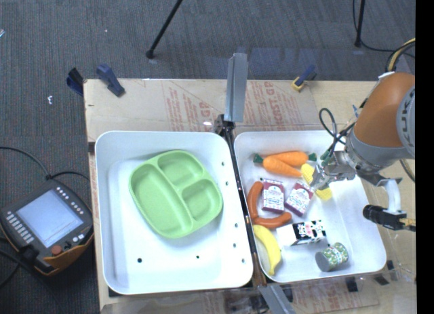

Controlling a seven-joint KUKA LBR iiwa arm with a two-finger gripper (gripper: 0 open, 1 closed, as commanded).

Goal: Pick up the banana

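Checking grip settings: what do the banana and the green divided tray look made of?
Banana: probably plastic toy, its yellow smooth and even. Green tray: likely moulded plastic, matte, with three rounded compartments. Neither can be confirmed by look alone.

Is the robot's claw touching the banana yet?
Apart. The camera view shows the gripper over the upper part of the right bin, near the carrots, while the banana lies at the bin's lower left, with other toys between them.
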